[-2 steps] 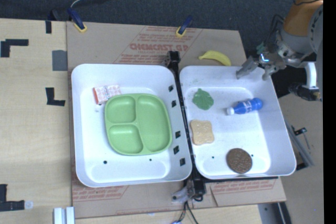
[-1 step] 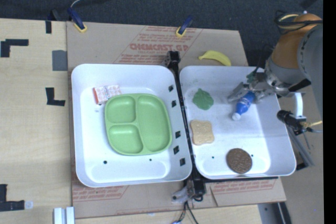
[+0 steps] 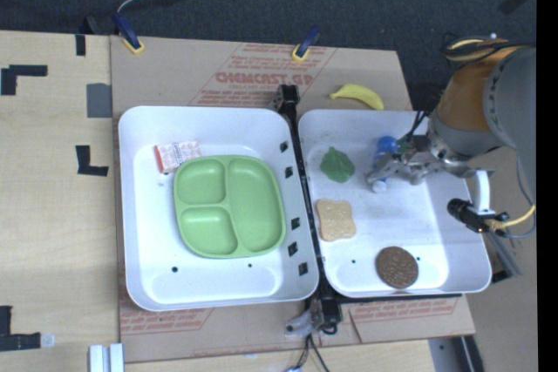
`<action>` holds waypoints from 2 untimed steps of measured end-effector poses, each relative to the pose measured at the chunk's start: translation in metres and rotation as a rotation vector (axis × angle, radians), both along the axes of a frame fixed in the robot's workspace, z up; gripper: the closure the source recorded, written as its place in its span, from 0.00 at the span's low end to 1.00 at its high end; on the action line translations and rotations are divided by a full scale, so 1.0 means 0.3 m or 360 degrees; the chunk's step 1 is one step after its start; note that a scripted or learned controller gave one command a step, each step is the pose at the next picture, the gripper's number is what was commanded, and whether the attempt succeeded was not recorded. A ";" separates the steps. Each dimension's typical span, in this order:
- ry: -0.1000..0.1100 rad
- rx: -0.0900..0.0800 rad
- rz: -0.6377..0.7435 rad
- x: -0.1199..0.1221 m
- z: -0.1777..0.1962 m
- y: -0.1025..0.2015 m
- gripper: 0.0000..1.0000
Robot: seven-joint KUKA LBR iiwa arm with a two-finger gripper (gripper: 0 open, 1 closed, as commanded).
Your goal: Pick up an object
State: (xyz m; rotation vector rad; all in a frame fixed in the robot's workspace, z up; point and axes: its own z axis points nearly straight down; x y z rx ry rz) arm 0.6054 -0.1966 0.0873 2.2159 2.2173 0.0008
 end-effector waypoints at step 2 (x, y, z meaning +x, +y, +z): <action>-0.0002 0.0003 0.0004 0.125 0.033 0.138 1.00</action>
